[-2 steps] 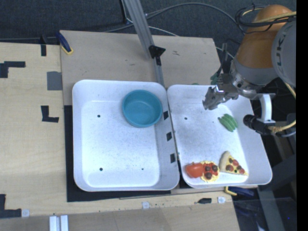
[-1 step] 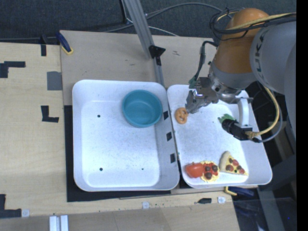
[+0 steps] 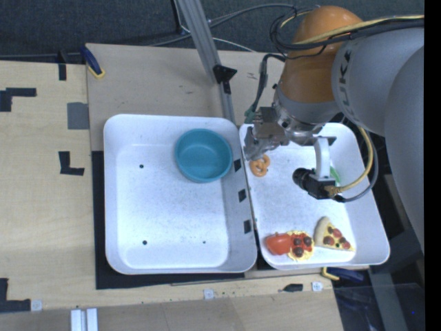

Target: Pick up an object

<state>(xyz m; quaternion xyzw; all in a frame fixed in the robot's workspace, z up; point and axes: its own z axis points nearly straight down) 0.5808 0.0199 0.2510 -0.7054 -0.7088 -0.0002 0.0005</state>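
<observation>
Hand (image 3: pixel 260 145) low at the top-left corner of the right bin (image 3: pixel 303 219); whether it is released or clenched I cannot tell. Just below it lies a small orange pretzel-like piece (image 3: pixel 259 165), not seen lifted. Farther off: pizza slice (image 3: pixel 333 235), red toy food (image 3: pixel 289 244). Blue bowl (image 3: pixel 202 154) to its left. Pick judged not yet done.

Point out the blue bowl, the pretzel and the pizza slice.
blue bowl (image 3: pixel 202 155), camera view, the middle of its inside.
pretzel (image 3: pixel 259 165), camera view, its middle, just below the gripper.
pizza slice (image 3: pixel 333 236), camera view, its topped face.
</observation>
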